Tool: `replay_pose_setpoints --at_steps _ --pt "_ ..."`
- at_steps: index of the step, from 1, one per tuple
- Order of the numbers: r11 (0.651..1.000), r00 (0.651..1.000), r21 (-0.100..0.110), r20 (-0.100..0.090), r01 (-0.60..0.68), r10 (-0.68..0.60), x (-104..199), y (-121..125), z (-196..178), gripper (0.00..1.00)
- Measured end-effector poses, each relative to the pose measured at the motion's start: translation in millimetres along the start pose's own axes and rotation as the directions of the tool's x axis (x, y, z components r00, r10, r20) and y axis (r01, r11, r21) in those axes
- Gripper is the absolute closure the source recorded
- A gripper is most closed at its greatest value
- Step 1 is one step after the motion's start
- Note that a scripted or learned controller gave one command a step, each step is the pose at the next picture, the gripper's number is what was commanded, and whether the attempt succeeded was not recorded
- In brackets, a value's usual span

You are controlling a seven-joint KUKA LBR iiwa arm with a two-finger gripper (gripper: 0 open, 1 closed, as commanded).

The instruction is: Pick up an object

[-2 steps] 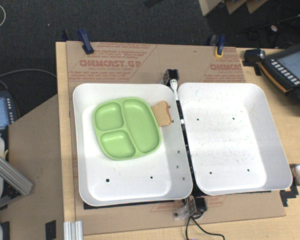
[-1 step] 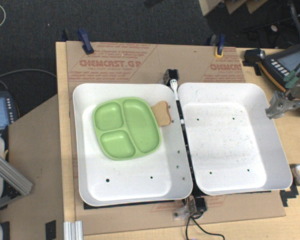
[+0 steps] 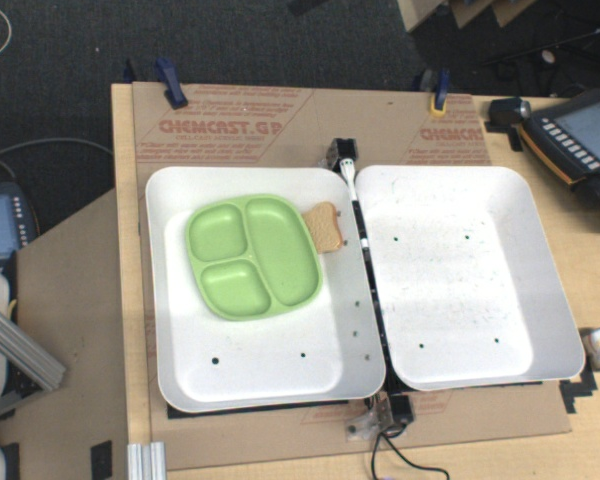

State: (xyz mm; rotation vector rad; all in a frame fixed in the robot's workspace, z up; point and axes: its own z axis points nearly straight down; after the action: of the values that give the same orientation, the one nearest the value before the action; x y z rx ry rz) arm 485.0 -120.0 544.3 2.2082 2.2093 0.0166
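Note:
A green divided plate (image 3: 253, 257) with three compartments lies in the left white bin (image 3: 250, 368). A small tan, toast-like piece (image 3: 325, 227) rests against the plate's right rim, near the bin's right wall. The right white bin (image 3: 460, 278) shows its speckled floor.
The bins sit side by side on a brown cardboard-covered board (image 3: 230, 118) held by blue and yellow clamps at the back. A black and orange device (image 3: 565, 143) lies at the far right. Cables and a connector sit at the front between the bins (image 3: 390, 418).

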Motion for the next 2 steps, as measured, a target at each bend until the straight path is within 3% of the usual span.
replay_pose_setpoints --at_steps 1,2 --pt "0.999 1.000 0.032 -0.008 0.003 -0.003 38.3 -3.3 122.1 1.00" --pt "1.000 1.000 0.012 0.000 -0.005 0.005 -18.4 26.5 81.3 1.00"
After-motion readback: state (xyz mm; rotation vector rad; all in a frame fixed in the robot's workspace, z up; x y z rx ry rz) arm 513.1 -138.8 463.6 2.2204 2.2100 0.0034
